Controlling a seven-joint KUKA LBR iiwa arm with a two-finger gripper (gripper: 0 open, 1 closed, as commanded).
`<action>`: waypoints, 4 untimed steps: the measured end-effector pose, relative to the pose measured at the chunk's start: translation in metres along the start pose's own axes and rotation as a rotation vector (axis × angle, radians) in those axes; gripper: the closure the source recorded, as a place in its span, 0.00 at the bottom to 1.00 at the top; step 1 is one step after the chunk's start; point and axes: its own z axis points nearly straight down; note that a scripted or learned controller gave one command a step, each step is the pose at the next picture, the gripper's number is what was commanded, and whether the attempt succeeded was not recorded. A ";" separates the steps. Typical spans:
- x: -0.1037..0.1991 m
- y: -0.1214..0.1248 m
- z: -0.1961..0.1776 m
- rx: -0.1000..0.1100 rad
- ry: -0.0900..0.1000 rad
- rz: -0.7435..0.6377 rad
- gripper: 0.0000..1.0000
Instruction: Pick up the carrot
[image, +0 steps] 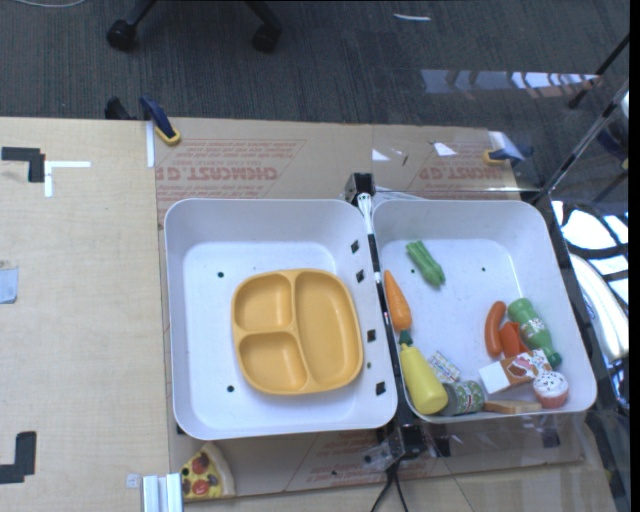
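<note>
The carrot (397, 301) is orange with a small green top at its lower end. It lies along the left wall of the right bin (540, 232), its tip pointing to the far side. A yellow bottle (421, 381) lies just below it, close to the carrot's green end.
A green pepper (425, 263) lies right of the carrot. A red sausage (494, 328), a green bottle (533, 331), a can (465, 397) and several small toy foods crowd the right bin's near right corner. The left bin (190, 330) holds a yellow divided plate (297, 330). A pizza slice toy (203, 477) lies on the bench.
</note>
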 end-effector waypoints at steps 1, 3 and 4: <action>0.000 0.000 0.000 0.000 0.000 0.000 0.00; -0.010 0.008 0.007 -0.002 0.003 0.005 0.00; 0.005 -0.013 0.006 -0.004 0.006 0.002 0.00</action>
